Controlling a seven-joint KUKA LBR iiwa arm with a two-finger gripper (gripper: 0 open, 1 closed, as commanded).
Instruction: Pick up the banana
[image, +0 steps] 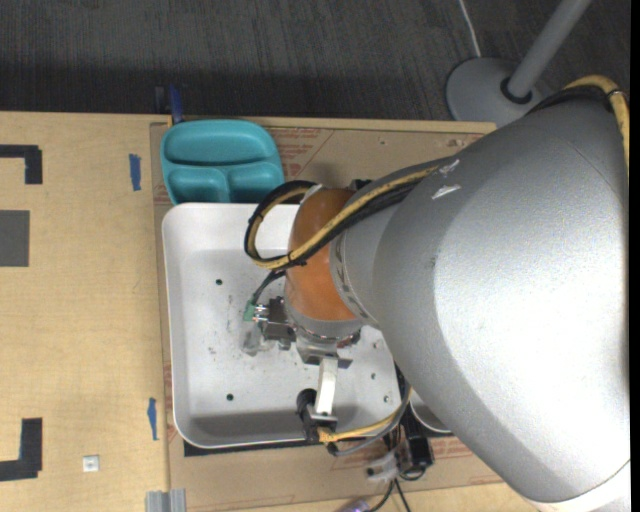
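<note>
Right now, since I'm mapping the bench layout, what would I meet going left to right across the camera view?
black tape marks → blue tape strip → white bin → orange band → grey arm

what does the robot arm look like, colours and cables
The arm is a bulky, smooth, rounded grey shell. An orange band rings it above the wrist. A yellow and black cable loops out beside that band. The gripper is small, bare-metal hardware.
</note>
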